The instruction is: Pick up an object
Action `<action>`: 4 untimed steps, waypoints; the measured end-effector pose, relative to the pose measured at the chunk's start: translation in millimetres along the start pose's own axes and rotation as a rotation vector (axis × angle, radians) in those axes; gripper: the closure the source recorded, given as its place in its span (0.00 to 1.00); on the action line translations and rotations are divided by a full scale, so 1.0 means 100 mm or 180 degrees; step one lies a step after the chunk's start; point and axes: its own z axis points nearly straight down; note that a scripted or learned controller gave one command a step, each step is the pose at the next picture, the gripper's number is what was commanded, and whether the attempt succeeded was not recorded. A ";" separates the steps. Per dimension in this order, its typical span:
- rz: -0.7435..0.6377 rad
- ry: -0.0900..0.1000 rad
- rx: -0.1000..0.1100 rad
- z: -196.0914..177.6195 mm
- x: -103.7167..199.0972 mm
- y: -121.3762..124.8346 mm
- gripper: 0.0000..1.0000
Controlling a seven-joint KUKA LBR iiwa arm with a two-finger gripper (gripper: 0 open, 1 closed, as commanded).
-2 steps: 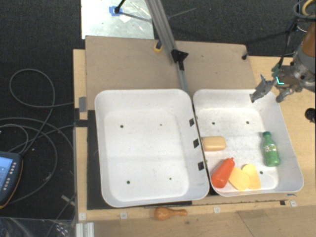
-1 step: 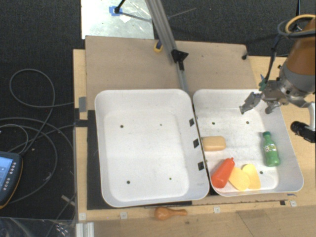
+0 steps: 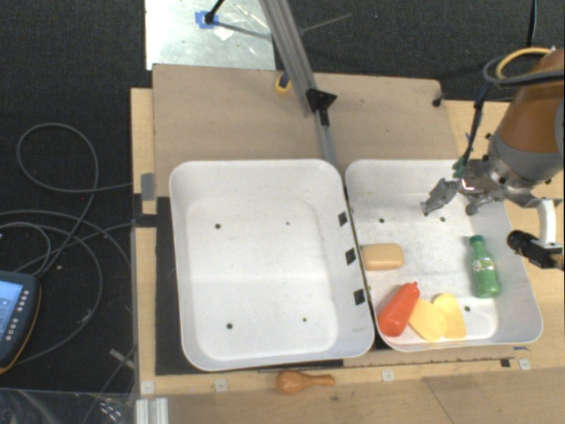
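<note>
Overhead view of the bench. Nearest the lower edge, I am seeing a small tan, pear-shaped object (image 3: 305, 380) lying on the wooden bench (image 3: 388, 113), just outside the front rim of the left bin (image 3: 256, 263). That left bin is showing its bare white floor. At the far left, a handheld pendant (image 3: 16, 316) is resting on the dark floor beside loops of cable.

In the front part of the right bin (image 3: 397, 197), four things are lying near one another: an orange-red bottle (image 3: 399, 308) leaning toward the dividing rim, two yellow pieces (image 3: 439, 317) touching each other just to its right, and a green bottle (image 3: 483, 267) lying nearly lengthwise along the bin's right side, cap pointing away from me. A little farther back, a tan block (image 3: 382, 256) is sitting close to the rim between the bins, apart from the others.

Farther back again, the gripper (image 3: 455, 197) is hanging over the rear right part of the right bin, entering from the right beneath the arm's orange band (image 3: 530, 126). I am reading its two fingers as spread apart, with nothing between them; the green bottle is lying near it, toward me, but not touching.

Beyond the bins, a grey pole (image 3: 291, 47) is slanting across the bench toward the upper edge, over a pale floor panel (image 3: 181, 25).
</note>
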 end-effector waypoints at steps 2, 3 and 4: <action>0.0000 -0.0003 -0.0021 0.33 0.00 -0.07 1.00; -0.0014 -0.0008 -0.0035 -0.31 -0.02 0.00 1.00; -0.0018 -0.0007 -0.0034 -0.80 -0.02 0.02 1.00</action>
